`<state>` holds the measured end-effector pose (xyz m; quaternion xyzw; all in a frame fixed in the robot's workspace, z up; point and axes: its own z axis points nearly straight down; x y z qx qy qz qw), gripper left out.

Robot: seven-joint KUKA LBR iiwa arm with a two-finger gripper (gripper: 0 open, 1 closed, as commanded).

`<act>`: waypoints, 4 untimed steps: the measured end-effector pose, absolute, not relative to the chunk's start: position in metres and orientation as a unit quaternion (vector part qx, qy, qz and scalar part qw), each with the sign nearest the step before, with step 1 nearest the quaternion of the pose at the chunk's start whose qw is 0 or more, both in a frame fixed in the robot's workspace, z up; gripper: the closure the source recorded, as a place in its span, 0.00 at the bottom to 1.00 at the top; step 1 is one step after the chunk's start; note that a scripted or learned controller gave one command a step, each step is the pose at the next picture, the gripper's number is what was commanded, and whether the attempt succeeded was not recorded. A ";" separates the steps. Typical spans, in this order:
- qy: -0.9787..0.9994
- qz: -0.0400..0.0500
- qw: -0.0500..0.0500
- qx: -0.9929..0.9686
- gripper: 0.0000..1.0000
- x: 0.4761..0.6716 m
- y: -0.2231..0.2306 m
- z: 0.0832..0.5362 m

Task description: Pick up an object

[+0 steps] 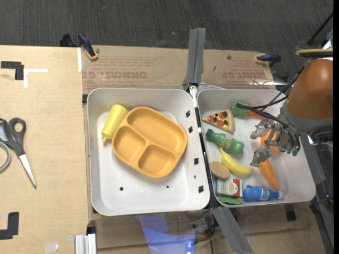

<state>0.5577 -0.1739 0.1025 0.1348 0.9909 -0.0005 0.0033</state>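
From the overhead camera, the arm (312,91) reaches in from three o'clock and its gripper (265,144) hangs low over the right bin (302,187). The fingers (259,155) look a little parted with nothing between them, though the clutter of cables makes that hard to judge. Just at five o'clock from them lies a carrot (270,174). Across the bin sit a pizza slice (221,120), a green bottle (225,141), a banana (235,164) and a blue bottle (260,193). The left bin (106,194) holds an orange divided plate (149,141) and a yellow bottle (113,121).
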 end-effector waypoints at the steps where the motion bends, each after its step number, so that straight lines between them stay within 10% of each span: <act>1: 0.991 -0.001 0.006 0.134 1.00 0.559 -0.174 0.112; 2: 0.991 -0.001 0.005 0.134 0.00 0.559 -0.174 0.112; 3: 0.989 0.000 0.000 0.146 0.00 0.525 -0.170 0.091; 4: 0.989 -0.001 0.002 0.145 1.00 0.526 -0.170 0.101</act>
